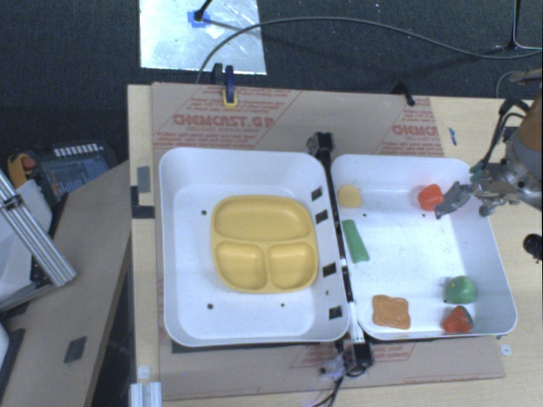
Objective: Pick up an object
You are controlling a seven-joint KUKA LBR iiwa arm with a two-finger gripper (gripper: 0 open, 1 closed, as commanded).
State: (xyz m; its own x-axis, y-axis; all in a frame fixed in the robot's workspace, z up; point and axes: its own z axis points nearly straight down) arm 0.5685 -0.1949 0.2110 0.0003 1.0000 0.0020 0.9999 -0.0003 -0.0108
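Dark carpet floor behind, w/ a silvery sheet lying on it & cables trailing across; bench topped w/ brown printed board. Two white bins side by side on it. Left bin holds a yellow divided tray, 3 compartments, nothing in them. Right bin holds 6 small things: pale yellow piece far-left corner, green stick just below it by the divider, orange-red piece near the far-right side, tan flat piece at near edge, green round piece & red piece close together in the near-right corner. Gripper reaches in from the right over the bin's far-right rim, fingers spread, nothing between them. Orange-red piece sits just left of the fingertips, near but apart, clear path betw them
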